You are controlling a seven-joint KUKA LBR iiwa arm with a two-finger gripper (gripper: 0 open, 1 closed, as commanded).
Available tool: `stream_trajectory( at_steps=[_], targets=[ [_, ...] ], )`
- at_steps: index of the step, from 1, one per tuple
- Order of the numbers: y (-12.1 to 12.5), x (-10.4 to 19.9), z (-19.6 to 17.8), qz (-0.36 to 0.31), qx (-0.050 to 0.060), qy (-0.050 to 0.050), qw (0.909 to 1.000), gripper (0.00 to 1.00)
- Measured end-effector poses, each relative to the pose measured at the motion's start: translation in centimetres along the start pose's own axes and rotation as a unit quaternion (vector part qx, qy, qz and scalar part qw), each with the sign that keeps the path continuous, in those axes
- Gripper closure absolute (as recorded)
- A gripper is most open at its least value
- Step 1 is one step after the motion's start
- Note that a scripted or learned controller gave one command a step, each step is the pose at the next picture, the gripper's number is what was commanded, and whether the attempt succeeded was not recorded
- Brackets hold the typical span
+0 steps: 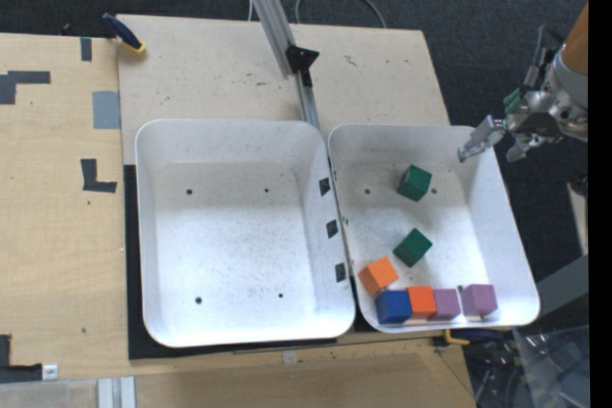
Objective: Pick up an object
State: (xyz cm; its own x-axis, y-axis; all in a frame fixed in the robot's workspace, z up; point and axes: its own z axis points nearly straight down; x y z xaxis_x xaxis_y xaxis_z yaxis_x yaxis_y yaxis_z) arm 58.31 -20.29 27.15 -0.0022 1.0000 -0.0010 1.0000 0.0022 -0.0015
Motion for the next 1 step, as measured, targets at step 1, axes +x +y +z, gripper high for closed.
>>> stream_trajectory(
  at_steps=[1],
  targets=[
    [0.96,-0.53,15.66,0.0,0.003,0.001,1.0,0.0]
  ],
)
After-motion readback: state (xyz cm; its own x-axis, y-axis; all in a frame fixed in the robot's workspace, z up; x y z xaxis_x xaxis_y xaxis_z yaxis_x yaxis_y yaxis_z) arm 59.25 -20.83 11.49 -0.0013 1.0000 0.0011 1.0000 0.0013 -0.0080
